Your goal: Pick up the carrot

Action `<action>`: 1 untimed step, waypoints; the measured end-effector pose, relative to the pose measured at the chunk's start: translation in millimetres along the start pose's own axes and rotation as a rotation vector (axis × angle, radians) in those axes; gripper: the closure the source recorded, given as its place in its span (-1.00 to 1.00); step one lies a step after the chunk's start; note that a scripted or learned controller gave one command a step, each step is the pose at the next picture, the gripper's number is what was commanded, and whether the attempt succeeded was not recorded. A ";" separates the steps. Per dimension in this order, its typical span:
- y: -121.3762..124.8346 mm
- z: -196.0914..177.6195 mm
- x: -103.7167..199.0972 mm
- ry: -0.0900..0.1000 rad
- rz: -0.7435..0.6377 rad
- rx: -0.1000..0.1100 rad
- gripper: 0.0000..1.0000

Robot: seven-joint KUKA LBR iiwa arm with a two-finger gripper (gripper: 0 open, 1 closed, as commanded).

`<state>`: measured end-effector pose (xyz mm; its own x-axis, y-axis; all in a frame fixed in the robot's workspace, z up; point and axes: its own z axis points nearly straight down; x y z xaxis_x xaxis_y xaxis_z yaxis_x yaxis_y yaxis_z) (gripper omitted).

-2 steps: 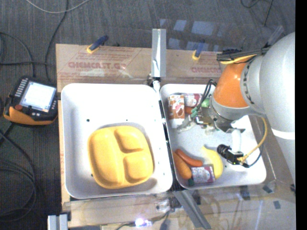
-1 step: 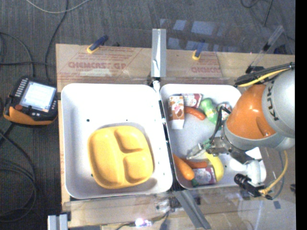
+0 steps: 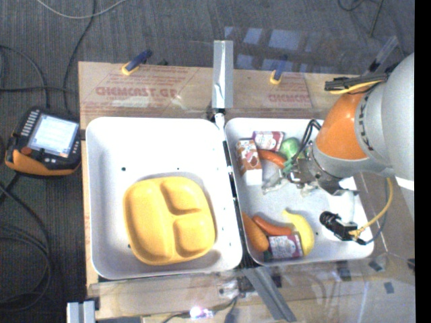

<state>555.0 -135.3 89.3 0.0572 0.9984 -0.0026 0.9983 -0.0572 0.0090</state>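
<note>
— Pincer first: where is the gripper (image 3: 277, 180), and how do its fingers stand?

— Low in the right bin (image 3: 350, 251), near its middle, at the end of the grey arm (image 3: 377, 126) with the orange band. The metal fingers point left, toward the bin divider. Whether they are spread or pressed together, I cannot tell; they blur into the white floor.

— And the carrot?

— The carrot (image 3: 273, 157) lies in the upper part of the right bin, slanted, just above the fingers and very near them. I see nothing pinched between them.

— What sits around it?

— A green round item (image 3: 289, 147) touches its right end. A red-and-white packet (image 3: 267, 140) lies just above, another small packet (image 3: 248, 157) to its left.

— Farther down?

— A hot dog (image 3: 273, 225), an orange piece (image 3: 254, 233), a yellow banana (image 3: 303, 231) and a dark red can (image 3: 285, 246) cluster at the bin's lower edge.

— The left bin?

— The left bin (image 3: 108, 147) holds a yellow divided tray (image 3: 172, 219).
</note>
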 end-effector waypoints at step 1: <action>-0.8 -8.4 -0.1 0.000 0.000 0.002 1.00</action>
<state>554.1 -135.3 97.8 0.0576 0.9983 -0.0029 0.9983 -0.0576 0.0071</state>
